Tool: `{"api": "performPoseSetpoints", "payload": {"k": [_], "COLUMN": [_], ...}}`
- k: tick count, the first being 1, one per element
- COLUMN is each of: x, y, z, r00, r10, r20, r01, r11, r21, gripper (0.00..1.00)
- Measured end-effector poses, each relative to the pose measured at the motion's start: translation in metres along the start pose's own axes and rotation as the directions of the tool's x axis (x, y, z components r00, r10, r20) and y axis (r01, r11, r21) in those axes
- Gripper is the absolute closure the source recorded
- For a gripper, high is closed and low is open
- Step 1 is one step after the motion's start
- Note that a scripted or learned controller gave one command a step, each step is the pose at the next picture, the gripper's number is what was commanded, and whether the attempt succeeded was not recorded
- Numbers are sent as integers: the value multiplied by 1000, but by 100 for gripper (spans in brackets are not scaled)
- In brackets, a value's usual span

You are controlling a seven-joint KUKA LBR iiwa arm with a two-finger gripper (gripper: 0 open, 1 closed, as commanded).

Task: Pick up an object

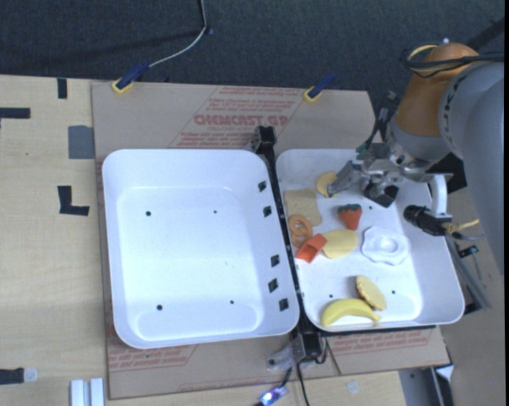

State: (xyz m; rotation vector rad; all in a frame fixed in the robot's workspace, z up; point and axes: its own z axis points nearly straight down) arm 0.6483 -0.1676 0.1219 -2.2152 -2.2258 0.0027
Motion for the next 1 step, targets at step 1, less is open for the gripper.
{"api": "performPoseSetpoints", "payload": {"k": [1], "x": [0], "y": [0], "z": [0], "r00": [1000], "r10": [0], "r20": [0], "r01": [0], "r11": [1000], "r21": [0], "gripper": [0]}}
